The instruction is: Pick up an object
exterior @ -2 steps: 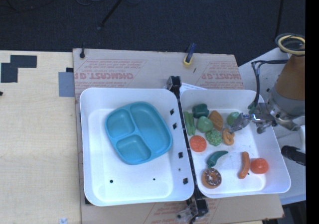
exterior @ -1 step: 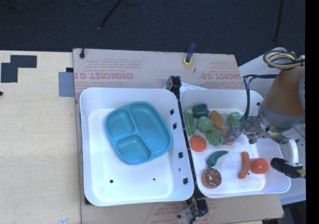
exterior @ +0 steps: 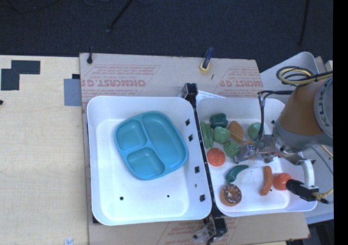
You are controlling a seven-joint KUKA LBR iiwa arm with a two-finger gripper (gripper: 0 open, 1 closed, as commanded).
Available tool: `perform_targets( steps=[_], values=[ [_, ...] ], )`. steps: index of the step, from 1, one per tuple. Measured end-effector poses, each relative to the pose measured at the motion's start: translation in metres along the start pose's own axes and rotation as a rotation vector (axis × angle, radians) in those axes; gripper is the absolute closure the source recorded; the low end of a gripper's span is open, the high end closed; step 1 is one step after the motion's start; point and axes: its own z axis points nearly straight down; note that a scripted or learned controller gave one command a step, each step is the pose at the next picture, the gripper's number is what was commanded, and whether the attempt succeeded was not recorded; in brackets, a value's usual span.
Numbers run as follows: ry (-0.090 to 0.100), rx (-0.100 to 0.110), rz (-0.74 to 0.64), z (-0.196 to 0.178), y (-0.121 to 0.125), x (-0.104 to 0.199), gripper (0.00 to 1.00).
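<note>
Red print on the cardboard sheet (exterior: 163, 75) under the bins — upside down, seemingly "CHEMCAST G.P.", at left — repeated at right, partly hidden, smaller lines beneath unreadable

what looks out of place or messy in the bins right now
Nothing looks spilled or broken. The blue divided plate lies turned at an angle in the left bin. The toy foods, like the doughnut and sausage, lie loosely jumbled in the right bin.

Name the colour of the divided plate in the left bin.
Light blue; the divided plate shows plainly in the camera view.
</note>
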Motion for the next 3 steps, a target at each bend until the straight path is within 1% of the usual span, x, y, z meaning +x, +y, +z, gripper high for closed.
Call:
perform_targets(
  steps=[1,2,3],
  values=[
    [0.000,-0.001,0.005,-0.012,0.000,-0.002,1.00],
    [-0.002,-0.006,0.008,-0.057,-0.003,-0.009,1.00],
    [-0.002,-0.007,0.000,-0.110,-0.011,-0.004,1.00]
  ],
)
